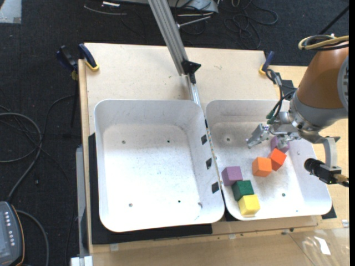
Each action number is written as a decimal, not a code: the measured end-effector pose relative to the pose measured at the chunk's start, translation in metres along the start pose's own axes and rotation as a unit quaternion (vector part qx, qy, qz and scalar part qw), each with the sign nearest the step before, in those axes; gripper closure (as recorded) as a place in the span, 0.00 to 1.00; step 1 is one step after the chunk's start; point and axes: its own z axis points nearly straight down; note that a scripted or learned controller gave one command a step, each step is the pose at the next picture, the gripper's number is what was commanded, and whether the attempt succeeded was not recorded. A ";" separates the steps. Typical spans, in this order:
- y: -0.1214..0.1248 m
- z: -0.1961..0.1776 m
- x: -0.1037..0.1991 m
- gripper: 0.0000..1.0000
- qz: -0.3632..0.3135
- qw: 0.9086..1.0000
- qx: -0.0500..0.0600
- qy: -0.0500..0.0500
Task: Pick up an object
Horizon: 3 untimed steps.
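Five blocks near the purple block [232, 174], green block [242, 189] touching below it, gripper [260, 137] above it, jaw state cannot be told

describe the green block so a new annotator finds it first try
Look in the right-hand white bin, at the column of three cubes along its near-left side. The green block is the middle one, between the purple cube behind it and the yellow cube in front. It is the darkest of the three.
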 end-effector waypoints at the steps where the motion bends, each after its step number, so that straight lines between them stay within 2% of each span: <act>1: -0.015 0.080 -0.041 0.00 -0.002 1.000 -0.012 -0.006; 2: 0.027 0.087 -0.060 0.00 -0.001 1.000 -0.017 -0.008; 3: 0.064 0.103 -0.073 0.00 0.001 1.000 0.002 0.000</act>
